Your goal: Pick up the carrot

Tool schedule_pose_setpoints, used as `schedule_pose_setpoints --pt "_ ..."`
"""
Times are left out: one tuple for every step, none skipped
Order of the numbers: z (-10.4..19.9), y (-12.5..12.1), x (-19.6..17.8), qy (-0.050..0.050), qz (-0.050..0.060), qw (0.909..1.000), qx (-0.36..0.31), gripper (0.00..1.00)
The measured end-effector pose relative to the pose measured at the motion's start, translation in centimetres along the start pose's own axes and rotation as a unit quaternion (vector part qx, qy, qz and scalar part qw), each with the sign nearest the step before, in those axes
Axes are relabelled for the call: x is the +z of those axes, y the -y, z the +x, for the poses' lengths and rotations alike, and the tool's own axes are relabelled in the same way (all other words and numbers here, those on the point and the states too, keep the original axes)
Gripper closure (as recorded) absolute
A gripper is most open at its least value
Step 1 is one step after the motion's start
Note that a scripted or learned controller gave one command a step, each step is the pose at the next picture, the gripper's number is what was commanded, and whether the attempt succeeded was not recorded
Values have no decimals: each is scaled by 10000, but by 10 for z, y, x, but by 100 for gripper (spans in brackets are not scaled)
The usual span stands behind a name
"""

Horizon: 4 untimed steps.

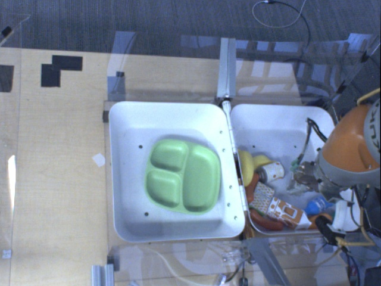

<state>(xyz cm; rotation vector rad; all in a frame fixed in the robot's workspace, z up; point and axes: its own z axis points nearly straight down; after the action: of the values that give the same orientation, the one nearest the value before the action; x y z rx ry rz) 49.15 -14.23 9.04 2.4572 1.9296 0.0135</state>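
From my remote station, the gripper (305,173) sits low in the right bin (271,124), toward that bin's right side, at the end of the grey arm (356,143) with its orange band that comes in from the right of the frame. The view is too cluttered there, so I cannot tell whether the gripper is released or clenched, and I see nothing that is clearly held in it.

Just left of the gripper lies a small white can (272,171) on its side. Left of the can, a yellow banana (249,159) rests against the bin's left wall. The carrot (251,192) lies just below the banana, an orange-red shape partly covered by a patterned packet (262,197); it is apart from the gripper, with the can between them. An orange-and-white carton (287,212) lies lower right of the packet, and a blue object (315,206) sits near the bin's lower right corner.

The left bin (122,159) holds 1 green plate (183,174) with 3 compartments, near its middle.
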Motion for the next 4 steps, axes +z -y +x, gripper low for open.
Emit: schedule_pose_setpoints --pt "-46 -12 -157 -19 55 9965 -829 100" --pt "-59 -15 -207 -17 61 9991 -417 100" --pt "-54 -15 -323 -12 58 9987 504 100" --pt "-14 -3 -183 7 89 9642 2649 100"
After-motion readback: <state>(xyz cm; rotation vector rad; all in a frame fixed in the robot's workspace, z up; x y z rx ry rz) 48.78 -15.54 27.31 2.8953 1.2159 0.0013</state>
